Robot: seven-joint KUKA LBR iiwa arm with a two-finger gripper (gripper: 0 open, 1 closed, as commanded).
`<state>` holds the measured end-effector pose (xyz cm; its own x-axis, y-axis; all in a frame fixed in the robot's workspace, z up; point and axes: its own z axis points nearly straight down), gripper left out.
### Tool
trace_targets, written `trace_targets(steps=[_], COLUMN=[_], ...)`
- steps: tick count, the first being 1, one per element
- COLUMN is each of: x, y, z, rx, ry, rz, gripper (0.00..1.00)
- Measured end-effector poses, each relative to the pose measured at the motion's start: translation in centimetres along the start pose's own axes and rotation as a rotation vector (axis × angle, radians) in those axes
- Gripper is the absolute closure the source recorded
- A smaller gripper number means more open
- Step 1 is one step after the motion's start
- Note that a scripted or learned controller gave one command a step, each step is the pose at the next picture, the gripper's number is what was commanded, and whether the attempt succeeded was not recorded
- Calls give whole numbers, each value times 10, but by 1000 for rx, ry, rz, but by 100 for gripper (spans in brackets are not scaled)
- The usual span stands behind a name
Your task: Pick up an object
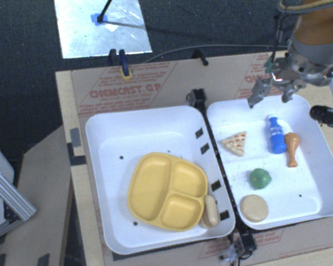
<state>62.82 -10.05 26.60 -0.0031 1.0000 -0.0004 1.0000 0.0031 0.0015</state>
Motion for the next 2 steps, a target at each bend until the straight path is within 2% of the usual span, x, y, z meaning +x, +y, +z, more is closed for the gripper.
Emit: trace_targets(steps=[2], x=[-3], y=[10], z=[89], rx=[1], ry=[0], rz=[2], gripper=[0])
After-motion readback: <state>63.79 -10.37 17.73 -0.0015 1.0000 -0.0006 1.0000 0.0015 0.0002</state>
